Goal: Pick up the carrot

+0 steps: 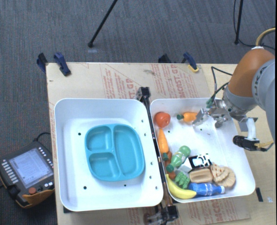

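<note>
The desk [124,81] carries two shallow white bins side by side. The left bin [65,125] holds a blue divided plate [115,152] at its middle. The right bin [243,165] holds a heap of toy food, most of it along its left wall and near edge.

The arm [255,78] reaches in from the desk's right edge, grey with an orange band, its wrist bent down over the far right part of the right bin. The gripper [207,117] hangs low near the bin's far edge, and whether the jaws are open or closed cannot be told.

The carrot [162,141] lies lengthwise against the right bin's left wall, about halfway along it, well apart from the jaws, which stand toward the bin's far right. Nothing is seen between the jaws.

A small orange vegetable with a green stem [189,117] lies just beside the gripper on its left. A red tomato [161,119] sits at the far left corner of the right bin, just beyond the carrot's far end. A banana [180,190] lies at the near left corner.
</note>
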Controlling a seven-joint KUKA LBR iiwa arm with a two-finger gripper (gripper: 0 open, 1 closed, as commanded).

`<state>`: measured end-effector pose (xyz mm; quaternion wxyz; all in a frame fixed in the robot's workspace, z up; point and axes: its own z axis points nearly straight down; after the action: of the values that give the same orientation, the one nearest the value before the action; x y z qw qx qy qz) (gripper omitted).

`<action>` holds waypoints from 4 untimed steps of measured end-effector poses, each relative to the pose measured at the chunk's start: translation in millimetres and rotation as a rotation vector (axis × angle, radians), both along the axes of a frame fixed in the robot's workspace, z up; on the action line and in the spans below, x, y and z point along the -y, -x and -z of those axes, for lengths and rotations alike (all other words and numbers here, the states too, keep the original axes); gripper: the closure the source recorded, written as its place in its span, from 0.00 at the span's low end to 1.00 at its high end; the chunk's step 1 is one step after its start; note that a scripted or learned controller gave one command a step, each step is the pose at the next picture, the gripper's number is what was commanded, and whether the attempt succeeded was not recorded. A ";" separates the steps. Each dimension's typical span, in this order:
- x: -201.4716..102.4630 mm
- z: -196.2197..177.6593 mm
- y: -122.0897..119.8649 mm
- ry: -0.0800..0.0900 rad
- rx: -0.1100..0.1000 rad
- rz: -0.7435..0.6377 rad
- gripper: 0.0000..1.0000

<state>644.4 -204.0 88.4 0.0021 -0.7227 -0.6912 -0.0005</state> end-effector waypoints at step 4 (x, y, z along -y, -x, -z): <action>-3.6 0.0 0.3 0.003 0.002 0.010 0.00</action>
<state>644.1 -200.4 88.4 0.0003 -0.7260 -0.6877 0.0000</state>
